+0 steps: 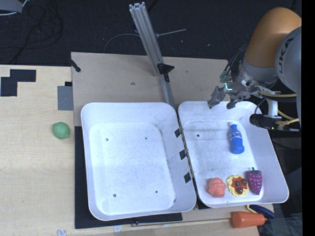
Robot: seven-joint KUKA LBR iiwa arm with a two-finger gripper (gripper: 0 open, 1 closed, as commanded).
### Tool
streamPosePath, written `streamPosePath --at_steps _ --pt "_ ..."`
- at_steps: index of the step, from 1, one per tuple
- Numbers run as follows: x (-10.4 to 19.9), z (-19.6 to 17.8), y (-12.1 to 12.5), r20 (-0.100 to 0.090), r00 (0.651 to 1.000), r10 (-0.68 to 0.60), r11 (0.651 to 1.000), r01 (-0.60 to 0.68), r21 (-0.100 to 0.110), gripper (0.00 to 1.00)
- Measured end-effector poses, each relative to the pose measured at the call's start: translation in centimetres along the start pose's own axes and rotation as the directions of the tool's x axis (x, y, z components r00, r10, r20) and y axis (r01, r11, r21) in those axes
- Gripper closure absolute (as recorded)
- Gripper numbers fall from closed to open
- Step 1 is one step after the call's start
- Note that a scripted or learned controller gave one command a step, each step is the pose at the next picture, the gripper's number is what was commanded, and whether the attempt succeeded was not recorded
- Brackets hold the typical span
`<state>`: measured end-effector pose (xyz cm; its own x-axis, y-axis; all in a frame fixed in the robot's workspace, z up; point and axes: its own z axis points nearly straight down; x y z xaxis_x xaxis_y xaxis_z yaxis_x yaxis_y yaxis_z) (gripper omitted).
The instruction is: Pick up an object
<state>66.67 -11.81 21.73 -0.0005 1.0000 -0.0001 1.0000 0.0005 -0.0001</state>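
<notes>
Toys sit in the right bin (pixel 275 178): a blue bottle (pixel 236 138) lying lengthwise near the middle, and along the near edge a pink lump (pixel 216 187), a yellow round piece with red spots (pixel 237 185) and a bunch of purple grapes (pixel 254 180), the three nearly touching in a row. The left bin (pixel 130 159) holds nothing I can make out. On the counter (pixel 29 151) to the left lies a green ball (pixel 61 130), and an orange carrot-like toy (pixel 248 219) rests just outside the right bin's near edge.

The hand (pixel 227 98) hovers over the far rim of the right bin, above and beyond the bottle, its two fingers spread apart with nothing between them. That pose suits an approach from above: open, clear of the bin wall and free to drop onto a target.

Judging by position, the bottle is the likeliest pick, being nearest the hand and standing alone with room on both sides for the fingers. The three crowded toys at the near edge would be harder, since a finger could knock a neighbour. The grasp itself has not begun.
</notes>
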Motion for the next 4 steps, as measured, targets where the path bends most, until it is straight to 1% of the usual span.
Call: streamPosePath --at_steps 1,2,3,4 --pt "0.0 0.0 0.0 0.000 1.000 0.000 1.000 0.000 0.000 0.00" --pt "-0.1 4.4 -0.5 0.000 1.000 0.000 1.000 0.000 0.003 0.00" --pt "-0.4 9.9 0.3 -0.001 1.000 0.000 1.000 0.000 0.005 0.00" --pt "-0.3 12.7 0.2 0.000 1.000 -0.001 1.000 0.001 0.002 0.00"
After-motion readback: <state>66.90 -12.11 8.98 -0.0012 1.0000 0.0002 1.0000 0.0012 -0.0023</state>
